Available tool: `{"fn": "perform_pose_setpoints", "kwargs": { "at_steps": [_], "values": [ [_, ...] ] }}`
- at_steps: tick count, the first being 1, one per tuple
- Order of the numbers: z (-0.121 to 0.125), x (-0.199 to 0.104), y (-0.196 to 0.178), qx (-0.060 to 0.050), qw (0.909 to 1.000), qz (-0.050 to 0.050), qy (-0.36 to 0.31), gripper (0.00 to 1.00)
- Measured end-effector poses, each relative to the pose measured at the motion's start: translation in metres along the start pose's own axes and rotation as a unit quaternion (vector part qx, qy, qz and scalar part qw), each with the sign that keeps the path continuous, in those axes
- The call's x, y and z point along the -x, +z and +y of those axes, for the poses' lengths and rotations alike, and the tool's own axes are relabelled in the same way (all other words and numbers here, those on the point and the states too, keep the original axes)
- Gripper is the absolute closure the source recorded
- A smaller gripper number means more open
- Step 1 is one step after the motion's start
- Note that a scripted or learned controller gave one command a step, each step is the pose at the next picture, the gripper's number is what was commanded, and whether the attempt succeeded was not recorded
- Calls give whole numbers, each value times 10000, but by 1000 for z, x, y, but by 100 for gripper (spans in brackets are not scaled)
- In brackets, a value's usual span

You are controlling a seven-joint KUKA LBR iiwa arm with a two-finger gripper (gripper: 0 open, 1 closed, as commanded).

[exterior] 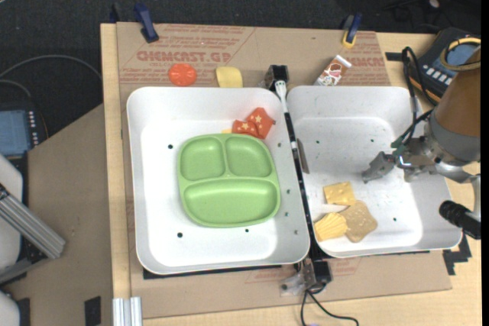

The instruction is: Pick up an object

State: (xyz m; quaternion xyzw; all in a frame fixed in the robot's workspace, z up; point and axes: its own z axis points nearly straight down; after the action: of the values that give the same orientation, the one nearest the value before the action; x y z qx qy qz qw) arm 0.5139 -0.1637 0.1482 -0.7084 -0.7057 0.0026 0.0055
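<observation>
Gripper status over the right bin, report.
Gripper low in right bin, holding nothing. Three tan and yellow pieces lie loose nearby. Nothing between them.

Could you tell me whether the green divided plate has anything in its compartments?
Empty. All three compartments of the green plate show bare green; the red toy lies outside it, by its top edge.

Single fixed camera, above the bench (229, 42), slanted down, both bins framed

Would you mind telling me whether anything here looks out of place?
Three items lie outside the bins on the brown board behind them: an orange round piece, a yellow block and a small printed packet.
</observation>
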Motion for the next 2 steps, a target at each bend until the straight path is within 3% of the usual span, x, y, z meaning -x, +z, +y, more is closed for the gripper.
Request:
{"fn": "perform_pose_setpoints", "kwargs": {
  "at_steps": [1,2],
  "values": [
    [2,-60,56,19,10000,5,-43,0],
    [-9,-71,65,34,10000,-7,-19,0]
  ]
}}
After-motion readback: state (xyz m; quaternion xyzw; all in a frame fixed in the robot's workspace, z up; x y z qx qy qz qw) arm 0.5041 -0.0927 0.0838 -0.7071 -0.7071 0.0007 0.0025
